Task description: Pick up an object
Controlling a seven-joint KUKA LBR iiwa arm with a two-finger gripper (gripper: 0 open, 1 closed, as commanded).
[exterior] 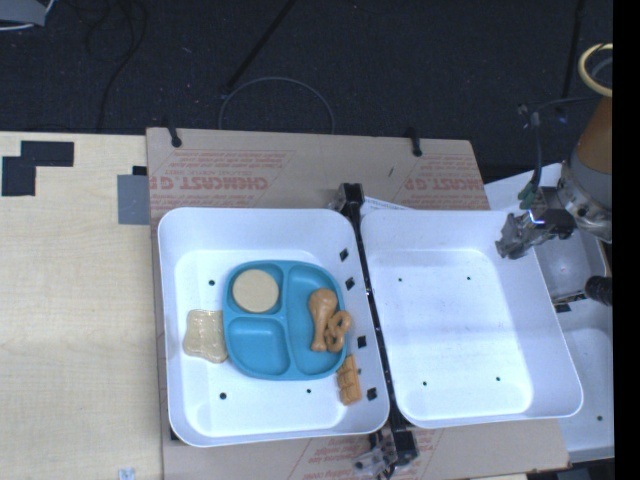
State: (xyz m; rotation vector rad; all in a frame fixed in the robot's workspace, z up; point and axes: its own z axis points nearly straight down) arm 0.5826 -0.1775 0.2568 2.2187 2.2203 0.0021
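Gripper (512, 236) small, blurred; arm (600, 158) cut off.

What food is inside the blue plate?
The blue plate holds a round cracker in one section and a twisty brown pretzel in another. The third section looks bare. Whatever lies under the plate is covered.

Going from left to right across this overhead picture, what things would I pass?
Pale bread-like piece → blue divided tray holding a round tan disc → brown drumstick-like toy → small orange piece beside the tray → right white bin → gripper at the far right.
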